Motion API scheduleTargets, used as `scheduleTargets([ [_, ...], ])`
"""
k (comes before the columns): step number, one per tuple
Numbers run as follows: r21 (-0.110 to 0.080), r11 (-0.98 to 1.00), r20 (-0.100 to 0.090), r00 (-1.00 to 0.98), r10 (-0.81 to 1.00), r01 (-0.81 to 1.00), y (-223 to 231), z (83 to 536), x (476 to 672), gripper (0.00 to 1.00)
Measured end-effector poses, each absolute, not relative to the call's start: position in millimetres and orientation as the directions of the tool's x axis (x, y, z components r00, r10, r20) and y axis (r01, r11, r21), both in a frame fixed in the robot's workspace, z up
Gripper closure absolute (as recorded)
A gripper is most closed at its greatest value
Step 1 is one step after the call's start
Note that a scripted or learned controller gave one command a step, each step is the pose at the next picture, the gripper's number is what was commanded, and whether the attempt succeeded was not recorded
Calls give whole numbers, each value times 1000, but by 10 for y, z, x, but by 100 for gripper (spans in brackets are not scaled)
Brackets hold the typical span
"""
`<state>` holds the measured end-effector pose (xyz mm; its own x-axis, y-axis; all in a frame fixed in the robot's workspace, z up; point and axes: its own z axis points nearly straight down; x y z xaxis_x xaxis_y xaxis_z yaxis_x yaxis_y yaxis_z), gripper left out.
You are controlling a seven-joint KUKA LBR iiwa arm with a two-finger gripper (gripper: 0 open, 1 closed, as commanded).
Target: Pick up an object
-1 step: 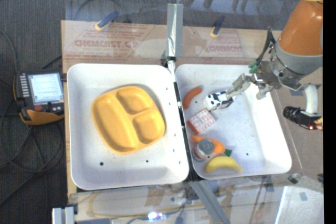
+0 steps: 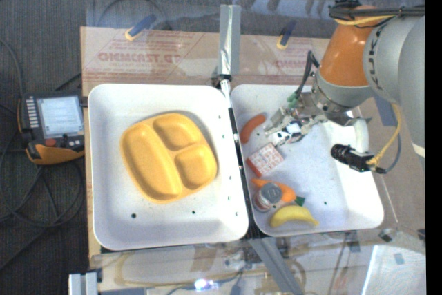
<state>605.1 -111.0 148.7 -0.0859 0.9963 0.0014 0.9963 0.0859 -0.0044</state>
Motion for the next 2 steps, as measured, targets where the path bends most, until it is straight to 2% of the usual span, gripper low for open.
scheduleTargets([
  [1,36,90,-12,-89,996,995,-1327,1224,6243,0],
  [2,44,153,-20,-152,988,987,-1520,1106,6435,0],
])
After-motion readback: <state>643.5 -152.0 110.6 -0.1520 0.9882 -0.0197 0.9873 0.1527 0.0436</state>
